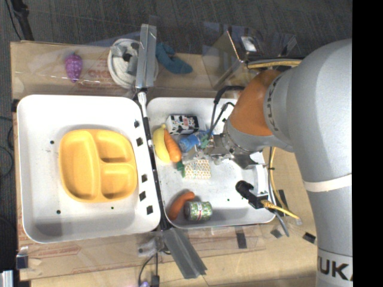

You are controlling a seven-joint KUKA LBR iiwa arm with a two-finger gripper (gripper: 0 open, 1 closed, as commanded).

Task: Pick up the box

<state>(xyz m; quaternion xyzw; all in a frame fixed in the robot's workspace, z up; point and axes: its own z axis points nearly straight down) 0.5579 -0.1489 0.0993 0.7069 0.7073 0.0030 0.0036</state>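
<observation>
Box: you are after the small black-and-white printed carton (182,123), lying flat near the far wall of the right-hand white bin (257,215).
Hand: the grey two-finger gripper (209,151) sits low over the middle of that bin, at the end of the orange-banded wrist.
Direction: from the hand, the carton lies up the view and a little to its left, near but not touching as far as you can see.
Long axis: the carton's longer side runs roughly across the view, along the far wall.
In between: a blue plastic object (192,142) lies just beside the hand on the carton's side; you would have to clear it.
Also close: a cream waffle-patterned block (197,170) just below the hand; an orange carrot (172,147) and a yellow banana (160,145) beyond it to the view's left.
Grip state: you cannot tell from this angle; the wrist and clutter mask it, and nothing is visibly held.
Judgement: the carton looks untouched, so the pick is not yet made.
</observation>
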